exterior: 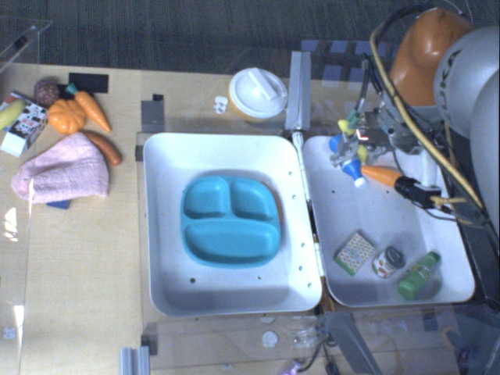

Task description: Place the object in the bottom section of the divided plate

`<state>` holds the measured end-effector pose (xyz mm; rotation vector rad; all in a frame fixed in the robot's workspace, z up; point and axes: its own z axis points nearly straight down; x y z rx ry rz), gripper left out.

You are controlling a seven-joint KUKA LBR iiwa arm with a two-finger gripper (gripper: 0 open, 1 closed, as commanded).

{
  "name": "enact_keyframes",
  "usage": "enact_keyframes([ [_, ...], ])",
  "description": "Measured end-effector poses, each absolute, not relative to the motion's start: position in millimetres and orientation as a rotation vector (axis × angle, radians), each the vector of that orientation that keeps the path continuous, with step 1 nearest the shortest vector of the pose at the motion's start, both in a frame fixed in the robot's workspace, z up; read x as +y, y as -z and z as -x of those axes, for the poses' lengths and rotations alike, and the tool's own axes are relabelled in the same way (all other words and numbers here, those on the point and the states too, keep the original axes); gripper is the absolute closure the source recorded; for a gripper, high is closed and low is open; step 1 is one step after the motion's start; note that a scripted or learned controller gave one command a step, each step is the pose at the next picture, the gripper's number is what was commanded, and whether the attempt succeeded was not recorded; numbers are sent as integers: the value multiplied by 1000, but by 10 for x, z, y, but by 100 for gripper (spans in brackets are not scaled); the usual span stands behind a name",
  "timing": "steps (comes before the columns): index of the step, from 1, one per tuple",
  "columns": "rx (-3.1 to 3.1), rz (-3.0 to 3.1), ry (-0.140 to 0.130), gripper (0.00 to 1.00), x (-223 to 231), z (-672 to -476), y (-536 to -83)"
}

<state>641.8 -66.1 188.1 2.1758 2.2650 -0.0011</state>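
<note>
Arm is reached in from 3 o'clock; gripper (349,156) grip state cannot be told; carrot (380,176) lies just at its 4 o'clock.

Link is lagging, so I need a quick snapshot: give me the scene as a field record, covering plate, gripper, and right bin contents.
plate: blue divided plate in left bin, all sections bare
gripper: gripper over right bin, upper left corner
near gripper: toy carrot
right bin, lower part: patterned sponge, small can, green bottle
</note>
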Motion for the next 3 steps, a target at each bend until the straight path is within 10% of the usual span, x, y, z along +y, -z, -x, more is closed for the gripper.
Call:
enact_keyframes([
  [1,2463,-1952,1,100,-31,-6179,-1830],
  [2,2558,-1822,0,100,551,-6492,-1834],
  [3,2558,-1823,0,0,550,-6493,-1834],
])
